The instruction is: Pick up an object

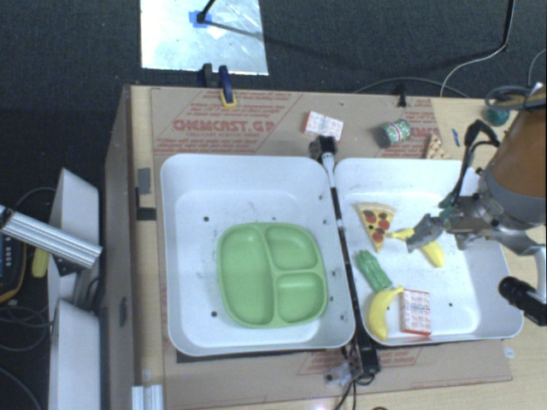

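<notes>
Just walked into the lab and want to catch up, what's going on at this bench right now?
A grey arm reaches in from the right over the right bin, its gripper low beside a yellow banana. Nothing is visibly held yet. A pizza slice, a green vegetable, another banana and a small red-and-white box lie nearby. The left bin holds a green divided plate.

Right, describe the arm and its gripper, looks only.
The arm enters from the right: a thick rounded body with a broad orange band above a grey wrist section. The gripper is grey metal, blocky where it joins the wrist and tapering toward the fingers. A black cable loops along the arm's left side. A black cylindrical part juts out below.
</notes>
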Motion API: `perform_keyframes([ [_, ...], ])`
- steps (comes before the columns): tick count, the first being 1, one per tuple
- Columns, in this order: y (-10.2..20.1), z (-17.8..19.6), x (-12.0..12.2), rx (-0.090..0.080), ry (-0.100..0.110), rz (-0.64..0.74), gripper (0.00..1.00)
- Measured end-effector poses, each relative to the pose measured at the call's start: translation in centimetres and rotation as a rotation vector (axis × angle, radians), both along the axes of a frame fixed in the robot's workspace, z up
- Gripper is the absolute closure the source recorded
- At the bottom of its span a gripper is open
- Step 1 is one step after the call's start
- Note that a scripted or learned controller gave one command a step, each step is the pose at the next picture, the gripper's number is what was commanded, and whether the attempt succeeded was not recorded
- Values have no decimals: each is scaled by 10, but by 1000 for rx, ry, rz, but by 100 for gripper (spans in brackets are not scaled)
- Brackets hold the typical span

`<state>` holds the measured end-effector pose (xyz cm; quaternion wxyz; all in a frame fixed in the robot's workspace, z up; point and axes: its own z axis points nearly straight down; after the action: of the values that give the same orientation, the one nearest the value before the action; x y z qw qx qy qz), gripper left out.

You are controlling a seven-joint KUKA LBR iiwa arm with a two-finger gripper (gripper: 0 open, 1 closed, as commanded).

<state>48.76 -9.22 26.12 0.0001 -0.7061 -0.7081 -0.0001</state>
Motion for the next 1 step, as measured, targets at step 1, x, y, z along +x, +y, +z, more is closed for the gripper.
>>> perform_keyframes([
  [1, -97, -21, 47, -3, -2, -3, 0],
])
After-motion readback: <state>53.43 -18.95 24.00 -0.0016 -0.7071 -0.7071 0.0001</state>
